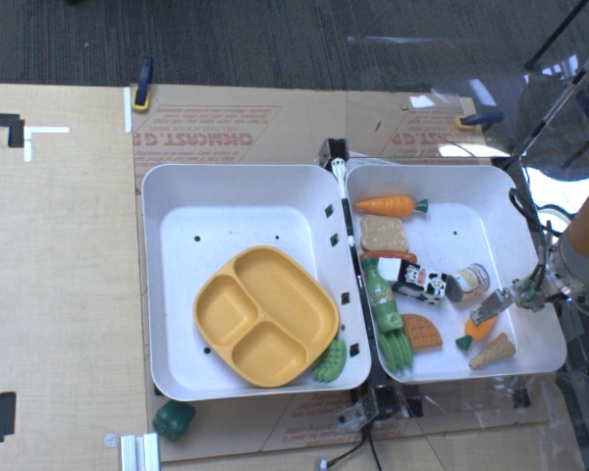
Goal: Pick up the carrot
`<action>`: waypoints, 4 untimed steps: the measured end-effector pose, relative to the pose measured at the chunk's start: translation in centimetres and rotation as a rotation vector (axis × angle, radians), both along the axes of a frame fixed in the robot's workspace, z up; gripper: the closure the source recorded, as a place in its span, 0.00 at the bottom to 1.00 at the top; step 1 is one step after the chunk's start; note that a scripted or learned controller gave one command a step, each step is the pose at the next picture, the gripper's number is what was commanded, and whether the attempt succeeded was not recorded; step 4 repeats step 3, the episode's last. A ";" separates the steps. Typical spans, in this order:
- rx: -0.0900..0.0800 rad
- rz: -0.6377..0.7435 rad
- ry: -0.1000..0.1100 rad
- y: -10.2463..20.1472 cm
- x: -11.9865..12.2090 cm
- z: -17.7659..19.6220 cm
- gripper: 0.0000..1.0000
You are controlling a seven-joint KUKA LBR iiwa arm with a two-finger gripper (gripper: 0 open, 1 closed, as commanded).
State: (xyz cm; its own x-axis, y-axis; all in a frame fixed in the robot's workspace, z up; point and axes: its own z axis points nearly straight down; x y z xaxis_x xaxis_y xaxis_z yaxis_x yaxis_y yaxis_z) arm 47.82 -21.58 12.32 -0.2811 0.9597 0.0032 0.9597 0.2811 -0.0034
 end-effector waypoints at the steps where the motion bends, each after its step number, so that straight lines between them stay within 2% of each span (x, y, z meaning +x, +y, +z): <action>1: 0.001 0.131 0.000 2.6 0.0 -3.5 0.00; 2: 0.002 0.122 0.001 2.5 0.1 -2.9 1.00; 3: -0.003 -0.119 -0.003 8.0 2.6 -0.1 1.00; 4: -0.003 -0.119 -0.003 8.0 2.6 -0.1 1.00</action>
